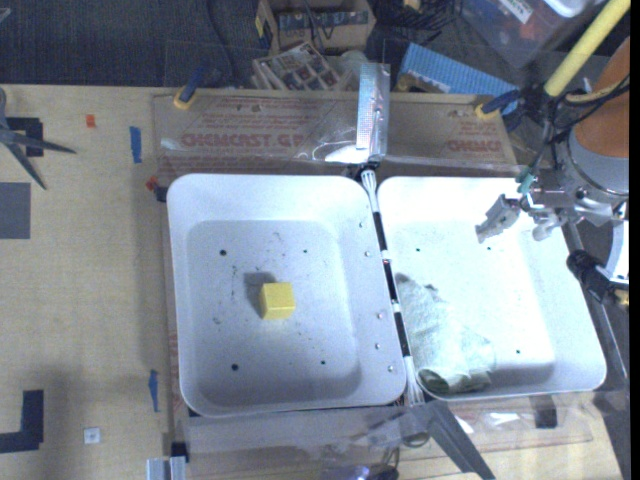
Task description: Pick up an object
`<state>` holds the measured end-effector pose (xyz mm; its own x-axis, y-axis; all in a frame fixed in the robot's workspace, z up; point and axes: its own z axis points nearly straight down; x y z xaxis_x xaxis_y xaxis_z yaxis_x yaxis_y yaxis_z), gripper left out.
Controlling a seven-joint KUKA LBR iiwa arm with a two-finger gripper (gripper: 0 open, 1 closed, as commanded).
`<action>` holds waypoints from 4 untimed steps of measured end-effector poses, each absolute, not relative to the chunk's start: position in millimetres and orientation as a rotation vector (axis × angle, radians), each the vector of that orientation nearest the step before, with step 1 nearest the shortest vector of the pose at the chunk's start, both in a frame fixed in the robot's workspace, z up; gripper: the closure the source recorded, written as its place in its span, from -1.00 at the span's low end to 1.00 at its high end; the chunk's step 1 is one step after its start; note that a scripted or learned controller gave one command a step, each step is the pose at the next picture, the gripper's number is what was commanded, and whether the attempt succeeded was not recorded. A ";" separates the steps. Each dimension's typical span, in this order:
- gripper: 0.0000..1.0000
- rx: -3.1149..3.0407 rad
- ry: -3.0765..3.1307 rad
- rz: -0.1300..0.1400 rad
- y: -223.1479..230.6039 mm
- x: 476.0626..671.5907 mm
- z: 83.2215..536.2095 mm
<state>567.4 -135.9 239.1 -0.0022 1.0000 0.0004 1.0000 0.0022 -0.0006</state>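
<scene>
A small yellow block lies near the middle of the left white bin. A crumpled white and grey cloth lies along the left wall and front corner of the right bin. My gripper hangs over the far right part of the right bin, well away from the cloth and far from the block. Its two fingers stand apart, open, with nothing between them.
A cardboard sheet and a metal bracket sit just behind the bins. Boxes and cables crowd the back. The divider between the bins runs down the middle. Bare wooden bench lies to the left.
</scene>
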 end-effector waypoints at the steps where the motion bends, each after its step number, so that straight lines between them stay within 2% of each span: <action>1: -1.00 -2.218 -2.223 0.000 -135.9 567.4 239.1; 2: -1.00 -2.435 -1.989 -0.001 -110.2 569.2 355.2; 3: -1.00 -2.467 -1.950 -0.003 -62.4 605.9 339.6; 4: -1.00 -2.070 -2.364 0.000 -112.3 610.0 325.0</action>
<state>610.0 -112.3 325.0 -0.1319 0.9913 -0.0004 0.9913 0.1319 0.0000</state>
